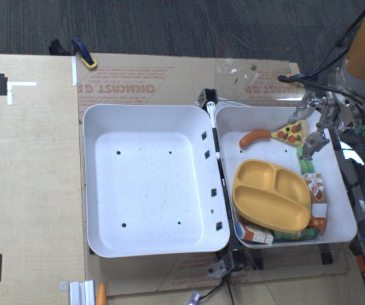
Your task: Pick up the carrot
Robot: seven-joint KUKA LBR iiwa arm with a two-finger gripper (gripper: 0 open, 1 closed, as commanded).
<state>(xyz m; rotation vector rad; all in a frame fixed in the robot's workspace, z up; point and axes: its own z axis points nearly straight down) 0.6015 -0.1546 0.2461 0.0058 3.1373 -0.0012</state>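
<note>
Nearest me, along the right bin's [350, 230] front edge, I see a small carton [255, 235] and a green item [296, 235] tucked under the yellow divided plate [271, 196]. Mirrored lettering runs across the cardboard sheet [131, 86] on the tabletop [23, 189] behind the left bin [96, 170]; I cannot read it with confidence. My tool [314, 132] hangs over the right bin's back right corner, fingers parted, nothing between them, just beside the pizza slice toy [290, 133]. Its grey arm [360, 62] enters from the right, orange band up high. I see the carrot [256, 138], an orange curved piece, near the right bin's back edge, left of the pizza slice toy.
</note>
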